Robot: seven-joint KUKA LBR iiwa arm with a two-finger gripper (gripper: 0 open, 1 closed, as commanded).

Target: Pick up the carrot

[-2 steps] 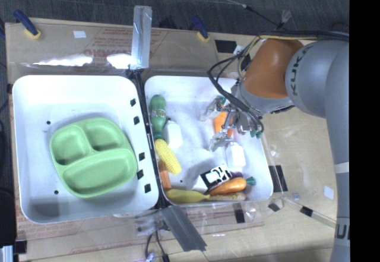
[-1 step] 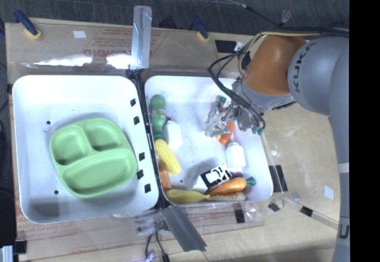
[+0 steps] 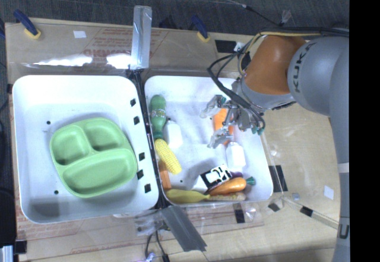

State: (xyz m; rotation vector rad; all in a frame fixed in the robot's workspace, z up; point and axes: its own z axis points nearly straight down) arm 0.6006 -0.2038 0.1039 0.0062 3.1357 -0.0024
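An orange carrot (image 3: 229, 185) with a green top lies along the front wall of the right bin (image 3: 196, 91). My gripper (image 3: 218, 122) is down inside that bin near its right wall, well behind the carrot. Its metal fingers (image 3: 212, 104) stand apart, with a second small orange piece (image 3: 221, 117) lying between them. I cannot tell whether they touch that piece.
The right bin also holds a green cucumber (image 3: 157, 109), a corn cob (image 3: 167, 156), a banana (image 3: 185, 196), a white bottle (image 3: 236, 154), a black-and-white item (image 3: 215, 176) and a white block (image 3: 174, 134). A green divided plate (image 3: 92, 157) sits in the left bin (image 3: 29, 94).
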